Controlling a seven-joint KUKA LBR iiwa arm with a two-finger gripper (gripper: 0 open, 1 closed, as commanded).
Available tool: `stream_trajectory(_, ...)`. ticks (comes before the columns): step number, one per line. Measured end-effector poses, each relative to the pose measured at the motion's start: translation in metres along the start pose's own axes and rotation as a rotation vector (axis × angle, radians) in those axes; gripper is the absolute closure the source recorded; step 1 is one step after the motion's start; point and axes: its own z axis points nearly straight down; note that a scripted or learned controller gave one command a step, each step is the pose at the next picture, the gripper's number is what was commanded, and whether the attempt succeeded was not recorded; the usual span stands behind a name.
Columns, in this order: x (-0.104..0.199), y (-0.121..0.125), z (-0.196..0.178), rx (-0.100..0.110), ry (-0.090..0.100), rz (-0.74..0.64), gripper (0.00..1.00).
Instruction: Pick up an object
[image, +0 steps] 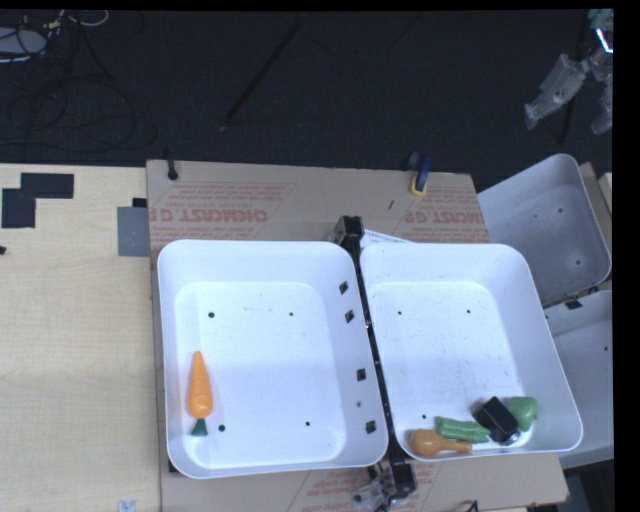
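Gripper (565, 85) sits at the upper right of the frame, well above and behind both bins, over the dark background. It is small and blurred there, so whether it is released or clenched cannot be told; nothing visible hangs from it.

Candidates for the pick:
- Toy carrot (199, 388) alone in the left bin (250, 255), lower left, lying parallel to the left wall and near it. Green top points at the front corner.
- Cluster in the lower right corner of the right bin (450, 260): orange pear-shaped piece (438, 443), green bean-like piece (462, 430), black block (497, 420), and a rounder green item (522, 409). They touch or overlap; the black block seems to sit partly on the green ones.

Judgement: no grasp started, arm parked clear of the bins.

Risks from here:
- Cluster is tight against the front wall and corner. A finger could hit the rim, or close on two pieces and drop both.
- Carrot is easier, but its closeness to the wall leaves little room for the outer finger. Tapered, smooth shape may squirt out if gripped off-centre.
- Descent too shallow closes on air.
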Motion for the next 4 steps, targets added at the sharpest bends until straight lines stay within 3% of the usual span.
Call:
stream_trajectory(1,-0.064,-0.035,0.002,0.006,0.001,0.002,0.00)
stream_trajectory(2,-0.097,-0.016,0.003,0.003,0.000,-0.003,0.00)
stream_trajectory(4,-0.094,-0.023,0.002,0.006,0.003,-0.006,0.00)
